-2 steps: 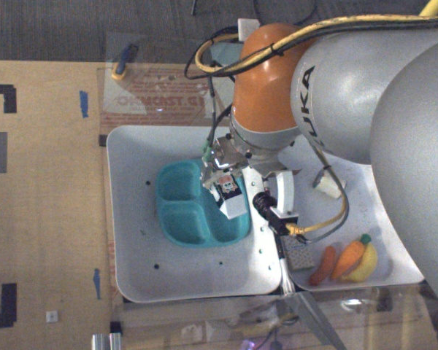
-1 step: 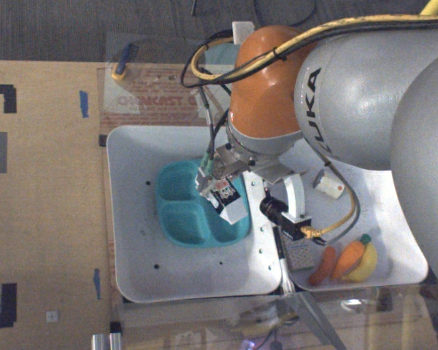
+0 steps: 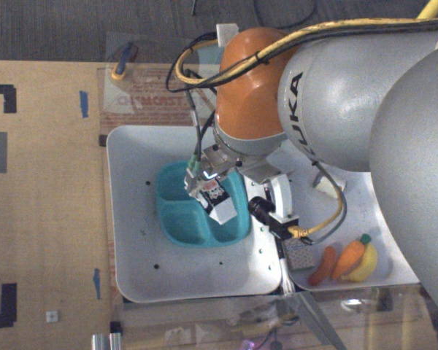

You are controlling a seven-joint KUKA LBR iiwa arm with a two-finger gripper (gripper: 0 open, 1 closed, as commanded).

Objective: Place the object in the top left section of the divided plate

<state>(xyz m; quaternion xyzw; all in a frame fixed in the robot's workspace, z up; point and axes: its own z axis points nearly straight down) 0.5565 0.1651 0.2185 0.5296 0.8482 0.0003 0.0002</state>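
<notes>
One gripper (image 3: 206, 188) hangs over the teal divided plate (image 3: 177, 221) in the left bin (image 3: 131, 217), its grasp impossible to tell.

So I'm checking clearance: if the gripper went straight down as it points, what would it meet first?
Probably the teal plate: the gripper hangs over its upper part. Which section is unclear, since depth is hard to judge.

two white bins (image 3: 131, 217), one teal divided plate (image 3: 177, 217), three toy foods (image 3: 347, 261)
</notes>
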